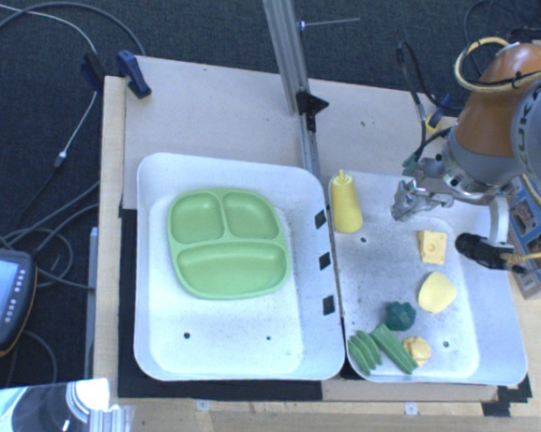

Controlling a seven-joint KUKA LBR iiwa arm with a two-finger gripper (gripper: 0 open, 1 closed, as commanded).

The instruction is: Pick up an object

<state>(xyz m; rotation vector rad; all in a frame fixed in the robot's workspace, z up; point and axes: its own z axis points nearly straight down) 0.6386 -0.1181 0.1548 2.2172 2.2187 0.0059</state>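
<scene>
Hovering end effector [409, 206] near yellow bottle [345, 204]; label possibly none, unreadable.

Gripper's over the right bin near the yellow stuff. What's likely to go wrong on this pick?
1. The gripper hangs over bare floor between the yellow bottle and the cheese block; a straight descent would probably close on nothing.
2. The bottle lies against the right bin wall, leaving little finger room on that side.
3. The green pods, broccoli and a small yellow piece are clustered; a grab there could jostle neighbours.
</scene>
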